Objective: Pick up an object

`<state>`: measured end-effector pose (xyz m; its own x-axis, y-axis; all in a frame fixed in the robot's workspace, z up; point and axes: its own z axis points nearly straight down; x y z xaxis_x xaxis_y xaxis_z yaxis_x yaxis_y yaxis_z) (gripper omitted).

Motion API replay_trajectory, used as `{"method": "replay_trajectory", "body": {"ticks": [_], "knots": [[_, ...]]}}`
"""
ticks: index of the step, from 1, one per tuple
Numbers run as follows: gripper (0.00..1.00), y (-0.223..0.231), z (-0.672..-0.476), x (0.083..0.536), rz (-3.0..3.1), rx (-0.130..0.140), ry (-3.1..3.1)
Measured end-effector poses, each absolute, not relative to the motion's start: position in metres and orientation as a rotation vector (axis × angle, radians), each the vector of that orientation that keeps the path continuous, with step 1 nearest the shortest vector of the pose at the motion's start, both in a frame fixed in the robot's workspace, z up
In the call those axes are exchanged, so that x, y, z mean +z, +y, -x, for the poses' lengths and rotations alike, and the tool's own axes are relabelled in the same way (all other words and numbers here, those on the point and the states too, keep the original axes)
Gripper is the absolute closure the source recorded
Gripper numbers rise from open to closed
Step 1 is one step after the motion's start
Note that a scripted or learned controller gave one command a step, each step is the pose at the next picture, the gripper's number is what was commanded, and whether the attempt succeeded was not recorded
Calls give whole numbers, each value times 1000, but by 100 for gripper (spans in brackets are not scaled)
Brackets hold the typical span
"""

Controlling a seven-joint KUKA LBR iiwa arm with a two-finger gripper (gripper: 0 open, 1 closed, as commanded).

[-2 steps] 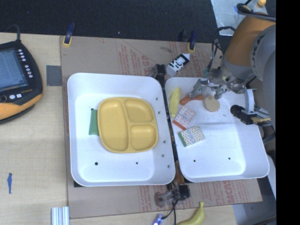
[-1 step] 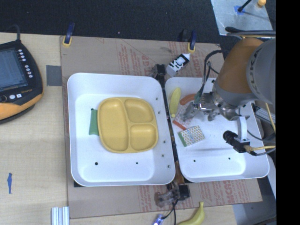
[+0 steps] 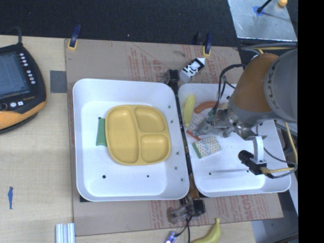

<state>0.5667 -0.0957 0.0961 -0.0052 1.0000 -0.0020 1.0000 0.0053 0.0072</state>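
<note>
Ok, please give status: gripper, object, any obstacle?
Gripper low in right bin, among clutter. Patterned packet beside it, not gripped. Yellow tray in left bin.
</note>
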Motion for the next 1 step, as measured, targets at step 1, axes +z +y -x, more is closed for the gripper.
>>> {"method": "replay_trajectory", "body": {"ticks": [1], "knots": [[100,-95,-568,107,-2208,7,2229]]}}
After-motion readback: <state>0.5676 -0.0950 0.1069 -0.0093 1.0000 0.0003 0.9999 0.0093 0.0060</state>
